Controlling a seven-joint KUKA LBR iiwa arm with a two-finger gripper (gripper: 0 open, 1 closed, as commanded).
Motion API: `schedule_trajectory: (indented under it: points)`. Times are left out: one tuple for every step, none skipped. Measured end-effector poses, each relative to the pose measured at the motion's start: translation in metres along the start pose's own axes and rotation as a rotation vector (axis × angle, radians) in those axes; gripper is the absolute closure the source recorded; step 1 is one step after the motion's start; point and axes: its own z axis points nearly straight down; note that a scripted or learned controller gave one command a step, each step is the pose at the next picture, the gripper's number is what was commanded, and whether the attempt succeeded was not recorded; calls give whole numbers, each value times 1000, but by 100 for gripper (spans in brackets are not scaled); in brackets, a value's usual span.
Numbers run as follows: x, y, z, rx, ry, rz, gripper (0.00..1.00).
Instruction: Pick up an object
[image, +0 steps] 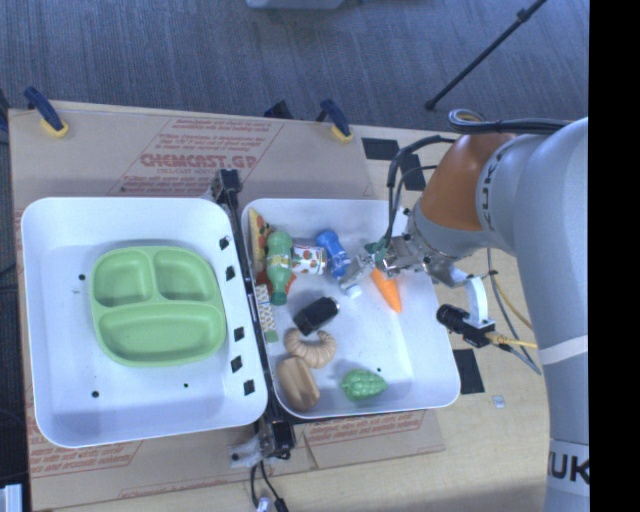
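Gripper (383, 262) at carrot (388, 289) top, fingers' state can't tell; risk: carrot near bin (437, 345) wall, could slip sideways.

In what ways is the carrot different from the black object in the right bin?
The carrot is orange and tapers to a point; the black object is dark and blocky. The carrot lies right beside the gripper, while the black object lies apart from it, nearer the bin's middle. Both are small and rest in the right bin.
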Motion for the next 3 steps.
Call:
schedule_trajectory:
  points:
    - [2,-1,-7,8,5,-4,100]
    - [2,-2,-7,9,5,-4,0]
    - [9,-3,13,7,6,-107,0]
